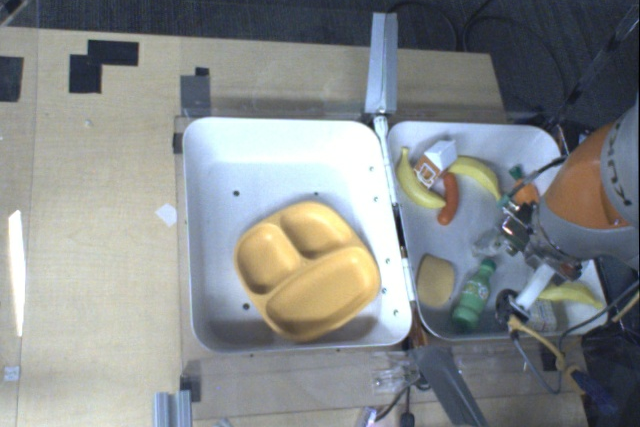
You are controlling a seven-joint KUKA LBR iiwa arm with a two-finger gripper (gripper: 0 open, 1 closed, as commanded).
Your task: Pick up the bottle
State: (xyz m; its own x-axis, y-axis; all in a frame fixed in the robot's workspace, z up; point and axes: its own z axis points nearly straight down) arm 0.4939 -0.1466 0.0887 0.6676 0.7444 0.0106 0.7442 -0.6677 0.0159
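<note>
Wooden bench (100,245) bearing two white bins: green plastic bottle (472,293) lying in the right bin (480,131), just left of the gripper (512,233), whose finger state cannot be told.

Arm (600,190) cut off at right edge; hand (515,250) fingers indistinct.

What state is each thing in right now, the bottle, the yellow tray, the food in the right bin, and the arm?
green bottle: lying on its side in the right bin, not gripped.
yellow tray: sitting in the left bin, holding nothing.
bananas: lying loose.
sausage: lying between the bananas.
arm: over the right bin's right side.
</note>
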